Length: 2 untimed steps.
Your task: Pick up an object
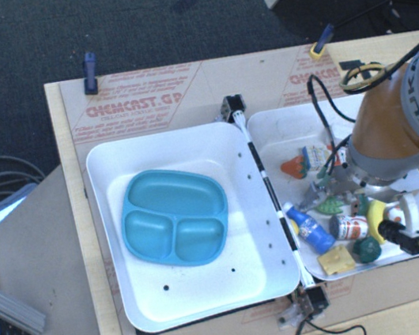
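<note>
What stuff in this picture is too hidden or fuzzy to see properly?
- The hand: in the camera view the arm's grey and orange wrist covers it, so open or shut is unknowable.
- The right bin: the arm hides much of its floor.
- The small toys beside the blue bottle: too small and crowded to name.
- The arm: cut off at the right edge.
- The blue tray in the left bin is plain.

The arm [416, 110] was grey with a broad orange band and partial dark lettering near the right bin [267, 132]; black cables looped above that bin's far edge.
</note>
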Available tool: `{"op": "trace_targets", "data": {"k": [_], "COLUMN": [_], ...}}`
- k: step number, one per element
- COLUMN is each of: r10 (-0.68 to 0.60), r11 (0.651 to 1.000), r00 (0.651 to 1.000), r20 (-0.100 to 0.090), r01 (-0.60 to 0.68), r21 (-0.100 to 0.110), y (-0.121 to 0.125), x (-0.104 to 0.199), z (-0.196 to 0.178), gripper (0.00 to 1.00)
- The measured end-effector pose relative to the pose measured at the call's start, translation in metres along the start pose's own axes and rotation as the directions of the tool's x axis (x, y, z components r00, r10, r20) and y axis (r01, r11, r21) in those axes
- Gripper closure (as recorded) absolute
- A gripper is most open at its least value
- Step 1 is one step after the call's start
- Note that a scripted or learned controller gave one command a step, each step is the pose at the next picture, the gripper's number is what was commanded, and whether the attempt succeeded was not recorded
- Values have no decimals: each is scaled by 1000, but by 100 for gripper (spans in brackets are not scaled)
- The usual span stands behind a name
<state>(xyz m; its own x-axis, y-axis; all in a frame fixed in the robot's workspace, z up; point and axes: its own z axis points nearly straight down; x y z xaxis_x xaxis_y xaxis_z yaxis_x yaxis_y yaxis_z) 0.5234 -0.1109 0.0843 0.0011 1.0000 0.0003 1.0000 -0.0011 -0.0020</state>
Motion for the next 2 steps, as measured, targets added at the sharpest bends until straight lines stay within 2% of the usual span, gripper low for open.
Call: {"op": "trace_targets", "data": {"k": [1,2], "r10": [0,-2], "r11": [1000,1000], "r00": [1000,1000], "r20": [0,-1], "r01": [0,2], "r21": [-2,-2], "y": [0,-10], "x": [0,98], "z": [-10,-120], "gripper": [100,100]}}
